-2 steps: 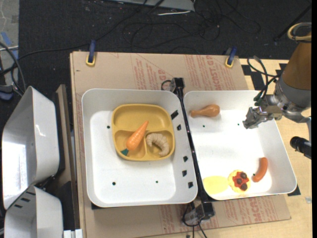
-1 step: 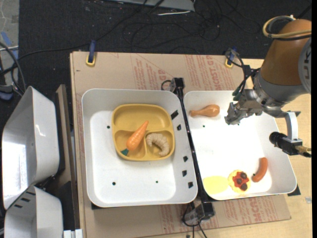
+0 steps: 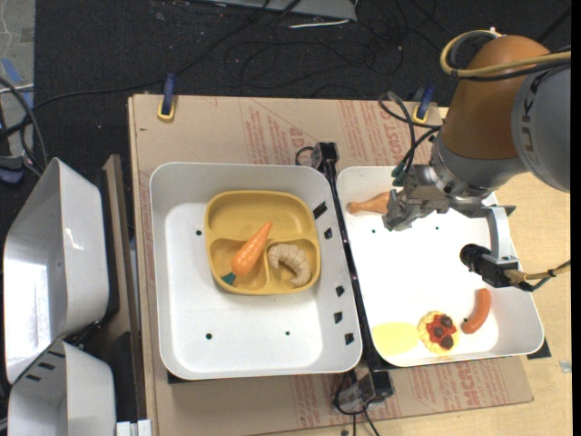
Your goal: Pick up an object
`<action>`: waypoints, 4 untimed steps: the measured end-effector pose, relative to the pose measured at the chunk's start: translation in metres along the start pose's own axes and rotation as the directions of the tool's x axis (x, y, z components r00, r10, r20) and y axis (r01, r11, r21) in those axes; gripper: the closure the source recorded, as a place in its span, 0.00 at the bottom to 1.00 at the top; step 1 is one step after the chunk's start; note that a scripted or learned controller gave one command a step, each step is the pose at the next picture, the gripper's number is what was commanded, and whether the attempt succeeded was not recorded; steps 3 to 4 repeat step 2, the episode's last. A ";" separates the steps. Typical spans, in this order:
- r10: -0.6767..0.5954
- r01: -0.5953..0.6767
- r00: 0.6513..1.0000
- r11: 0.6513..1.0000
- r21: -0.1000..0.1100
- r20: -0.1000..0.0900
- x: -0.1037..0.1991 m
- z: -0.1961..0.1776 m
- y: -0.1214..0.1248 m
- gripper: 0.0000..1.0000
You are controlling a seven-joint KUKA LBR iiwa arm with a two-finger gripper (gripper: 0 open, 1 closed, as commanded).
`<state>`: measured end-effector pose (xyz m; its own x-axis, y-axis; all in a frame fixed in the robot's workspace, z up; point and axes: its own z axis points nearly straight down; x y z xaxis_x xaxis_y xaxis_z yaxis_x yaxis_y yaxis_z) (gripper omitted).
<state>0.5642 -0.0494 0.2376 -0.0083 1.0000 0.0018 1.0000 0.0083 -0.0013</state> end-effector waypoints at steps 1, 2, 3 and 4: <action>0.000 0.000 1.000 1.000 -0.002 0.002 0.057 0.010 0.017 1.00; 0.000 0.000 1.000 1.000 -0.004 0.000 0.109 -0.002 0.025 1.00; 0.000 0.000 1.000 1.000 -0.004 0.000 0.109 -0.002 0.025 1.00; 0.000 0.000 1.000 1.000 -0.004 0.000 0.109 -0.002 0.025 1.00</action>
